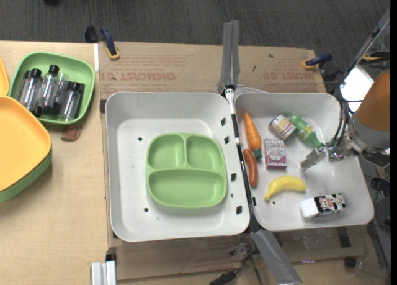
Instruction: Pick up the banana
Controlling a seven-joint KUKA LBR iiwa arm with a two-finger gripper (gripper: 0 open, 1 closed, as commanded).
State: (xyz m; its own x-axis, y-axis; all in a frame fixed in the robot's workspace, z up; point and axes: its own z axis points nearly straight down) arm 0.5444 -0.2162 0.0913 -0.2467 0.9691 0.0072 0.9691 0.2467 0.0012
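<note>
The yellow banana (285,185) lies on the floor of the right bin (353,206), near its middle front, curved with its ends pointing up. My gripper (312,159) hangs over the right side of that bin, up and to the right of the banana and apart from it. The grey arm with its orange band (375,113) comes in from the right edge. Nothing shows held in the gripper.
In the right bin lie a carrot (251,130), a red sausage (250,167), a pink box (275,153), a green bottle (304,128), a small packet (282,126) and a white carton (322,205). The left bin (121,153) holds a green divided plate (186,171).
</note>
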